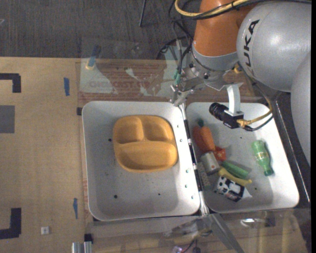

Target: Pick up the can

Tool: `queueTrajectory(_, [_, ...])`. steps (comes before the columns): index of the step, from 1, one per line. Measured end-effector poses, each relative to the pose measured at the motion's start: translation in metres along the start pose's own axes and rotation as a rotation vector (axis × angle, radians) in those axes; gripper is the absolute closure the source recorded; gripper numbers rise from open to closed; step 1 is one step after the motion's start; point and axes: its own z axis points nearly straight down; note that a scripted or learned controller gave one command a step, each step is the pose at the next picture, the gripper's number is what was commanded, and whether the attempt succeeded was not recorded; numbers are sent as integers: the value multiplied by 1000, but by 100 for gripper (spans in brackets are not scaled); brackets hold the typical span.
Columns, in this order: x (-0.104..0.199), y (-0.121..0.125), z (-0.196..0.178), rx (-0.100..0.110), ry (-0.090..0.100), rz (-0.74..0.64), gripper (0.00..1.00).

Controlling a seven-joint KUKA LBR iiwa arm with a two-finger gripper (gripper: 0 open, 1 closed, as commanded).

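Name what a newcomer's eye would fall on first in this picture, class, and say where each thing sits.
First, the big grey arm with its orange band, filling the top right above the bins. Next, the yellow divided plate in the left bin. Then the right bin's clutter: the can beside a carrot, and a green bottle farther right.

- The counter (pixel 39 148) has a pale tan, wood-like top that fills the left of the camera view.
- Black angular marks (pixel 11 81) sit near the counter's left edge, one high and one low, with a grey square patch (pixel 6 118) between them.
- Short strips of blue tape (pixel 66 86) are stuck to the tan top, one above and one lower down.
- A clear sheet (pixel 123 79) with worn reddish lettering lies flat toward the far side of the counter.
- Beyond the counter, dark grey carpeted floor (pixel 74 27) runs across the top of the view.
- Thin dark metal legs (pixel 144 15) stand on that floor.
- Light is even and soft, with faint shadows.
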Motion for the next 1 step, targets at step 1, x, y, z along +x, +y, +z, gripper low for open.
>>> queueTrajectory(1, [46,-14,3,0,0,-164,100])
